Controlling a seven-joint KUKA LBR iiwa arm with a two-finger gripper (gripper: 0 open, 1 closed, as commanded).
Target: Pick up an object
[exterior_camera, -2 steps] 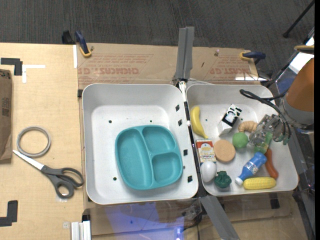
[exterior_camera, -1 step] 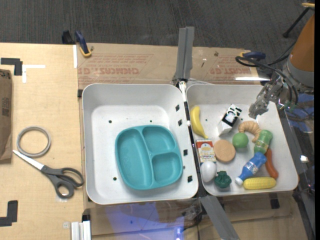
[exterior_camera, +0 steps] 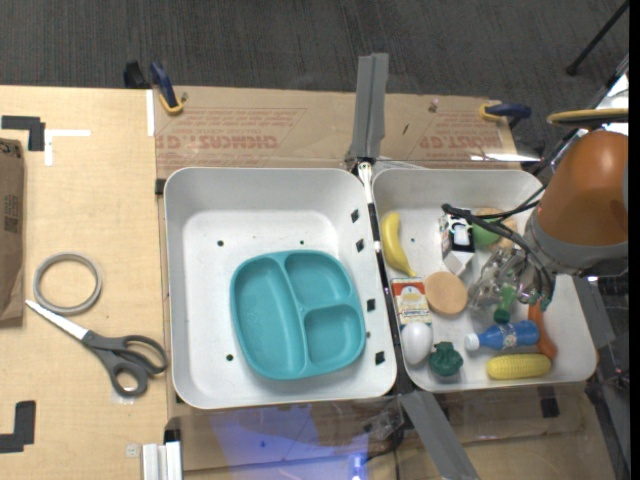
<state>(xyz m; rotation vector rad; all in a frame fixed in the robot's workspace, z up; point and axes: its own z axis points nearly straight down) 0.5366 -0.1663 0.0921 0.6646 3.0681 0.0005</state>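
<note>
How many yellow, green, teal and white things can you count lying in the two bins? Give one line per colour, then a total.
Yellow: 2, the banana and the corn cob
Green: 1, the broccoli
Teal: 1, the divided plate
White: 1, the egg
Total: 5

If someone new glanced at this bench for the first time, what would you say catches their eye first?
Probably the teal divided plate lying alone in the left bin. Next, the crowded right bin, with a banana, a corn cob and a blue bottle, where the arm's hand reaches in among them. Scissors and a tape roll lie on the bench to the left.
</note>
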